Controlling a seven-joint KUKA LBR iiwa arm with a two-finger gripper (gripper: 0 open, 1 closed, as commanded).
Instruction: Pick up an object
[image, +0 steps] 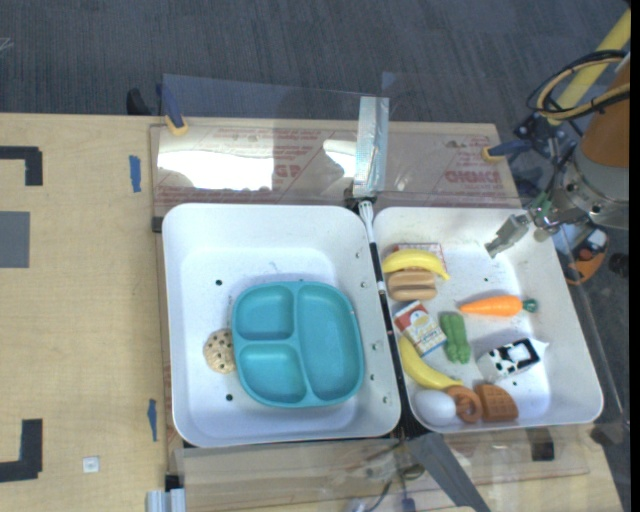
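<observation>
The orange toy carrot (491, 306) with its green tip lies in the right bin (570, 330); the pincer (505, 236) hangs nearby, grip state unclear.

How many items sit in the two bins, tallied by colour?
Teal: 1, divided tray
Yellow: 2, bananas
Orange: 1, carrot
Green: 1, vegetable
Brown or tan: 4, cookie, hot dog, two pastries
White: 1, egg
Black-and-white: 1, cow
Multicoloured: 1, carton
Total: 12
</observation>
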